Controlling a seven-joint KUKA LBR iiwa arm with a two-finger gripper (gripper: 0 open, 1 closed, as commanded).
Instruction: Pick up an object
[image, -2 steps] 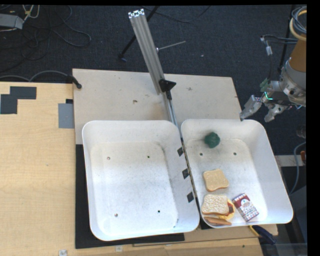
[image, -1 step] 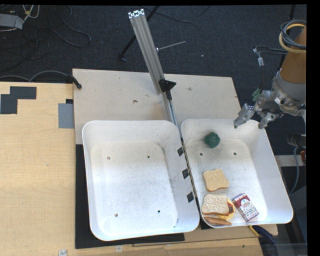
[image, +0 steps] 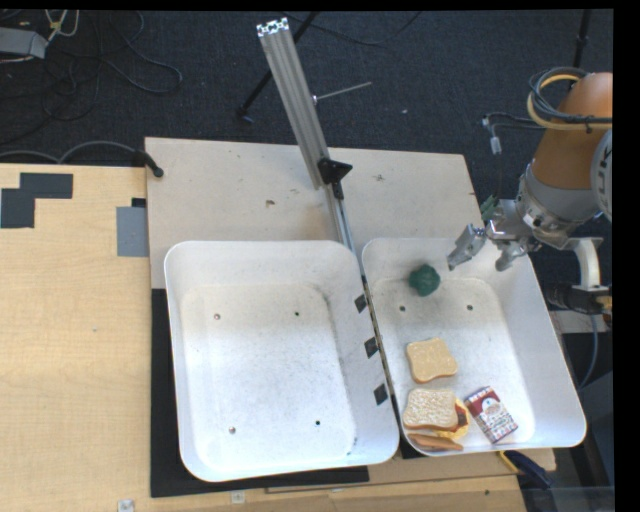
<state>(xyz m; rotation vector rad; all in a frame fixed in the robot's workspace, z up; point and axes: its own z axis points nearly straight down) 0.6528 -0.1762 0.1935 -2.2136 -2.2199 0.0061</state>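
Nothing has been picked up yet, so the whole job is still left to do.

Four things lie in the right bin (image: 560, 400): a green ball (image: 425, 279) near the far end, a slice of bread (image: 431, 359) in the middle, a sandwich (image: 436, 415) at the near end, and a small red and white packet (image: 491, 414) just beside the sandwich. The hand (image: 487, 247) hangs over the far edge of that bin, near the ball but not touching it, with its two fingers apart and nothing between them. My guess is the ball is the closest thing to grab. The left bin (image: 200, 300) has small dark dots on its floor. The arm is cut off at the picture's right side, and the packet's label is too small to read.
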